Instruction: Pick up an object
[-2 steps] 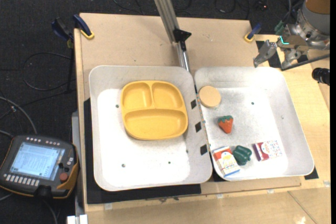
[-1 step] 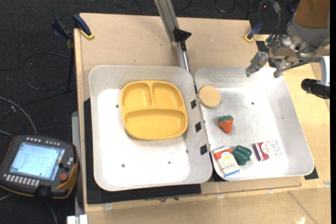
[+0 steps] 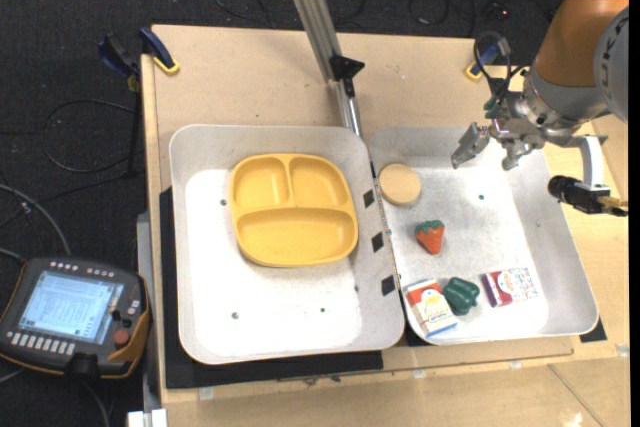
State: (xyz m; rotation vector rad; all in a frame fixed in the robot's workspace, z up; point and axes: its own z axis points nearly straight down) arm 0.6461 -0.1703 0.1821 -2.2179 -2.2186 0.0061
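A pale wooden bench (image 3: 260, 80) stands on dark carpet strewn with black cables, and it bears two shallow white bins side by side, their floors matt and faintly speckled. The left bin (image 3: 200, 315) holds a glossy yellow plastic tray (image 3: 293, 209) with rounded corners, moulded into three compartments (two small ones on the far side, one long one on the near side). In the right bin (image 3: 560, 305), a flat tan disc (image 3: 400, 184) lies near the dividing edge at the far left; nearer, a small red strawberry-shaped toy (image 3: 430, 235) with a green cap sits towards the middle. Along the near rim lie a small printed carton (image 3: 429, 306), a lumpy dark green toy (image 3: 461, 294) touching it on its right, and a flat red-and-white packet (image 3: 510, 287) just beside that. The gripper (image 3: 492, 151) hangs over the far part of the right bin, its two metal fingers spread apart with nothing between them, well apart from every object. A grey handheld pendant (image 3: 70, 313) with a lit screen rests on the floor at the near left.
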